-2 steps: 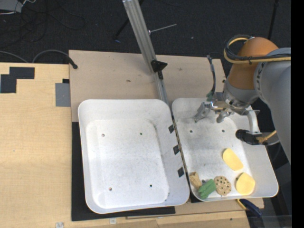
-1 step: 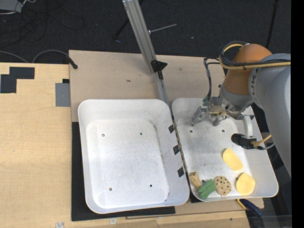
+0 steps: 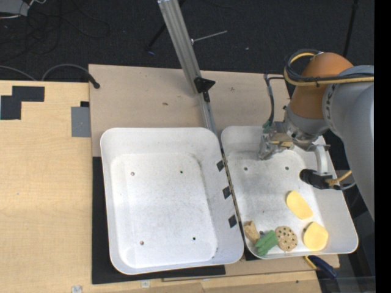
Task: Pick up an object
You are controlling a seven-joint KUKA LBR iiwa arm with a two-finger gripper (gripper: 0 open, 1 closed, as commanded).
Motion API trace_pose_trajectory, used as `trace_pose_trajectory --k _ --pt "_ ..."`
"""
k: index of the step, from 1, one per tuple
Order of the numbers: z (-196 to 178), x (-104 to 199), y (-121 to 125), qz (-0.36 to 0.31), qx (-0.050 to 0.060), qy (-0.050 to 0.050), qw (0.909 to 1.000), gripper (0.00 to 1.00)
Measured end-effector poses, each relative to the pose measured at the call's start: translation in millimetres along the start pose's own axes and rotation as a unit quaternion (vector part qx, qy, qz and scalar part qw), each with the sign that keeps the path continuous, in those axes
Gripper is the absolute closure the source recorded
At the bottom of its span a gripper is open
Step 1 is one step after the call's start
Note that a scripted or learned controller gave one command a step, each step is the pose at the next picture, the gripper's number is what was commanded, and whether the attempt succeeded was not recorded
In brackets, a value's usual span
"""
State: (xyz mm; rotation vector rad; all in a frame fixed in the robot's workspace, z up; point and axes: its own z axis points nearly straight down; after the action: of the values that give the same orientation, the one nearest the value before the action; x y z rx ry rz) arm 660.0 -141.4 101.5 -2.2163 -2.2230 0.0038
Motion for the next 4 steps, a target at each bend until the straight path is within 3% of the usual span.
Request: trace_pose_trajectory --k 2,3,4 --pt "-89.6 6.9 -1.9 0.001 -0.003 0.0 1.0 1.0" --pt "-117.3 5.6 -1.5 0.0 -0.003 0.0 1.0 1.0" --pt "-114.6 58.2 -33.2 0.0 0.001 0.001 1.0 1.0"
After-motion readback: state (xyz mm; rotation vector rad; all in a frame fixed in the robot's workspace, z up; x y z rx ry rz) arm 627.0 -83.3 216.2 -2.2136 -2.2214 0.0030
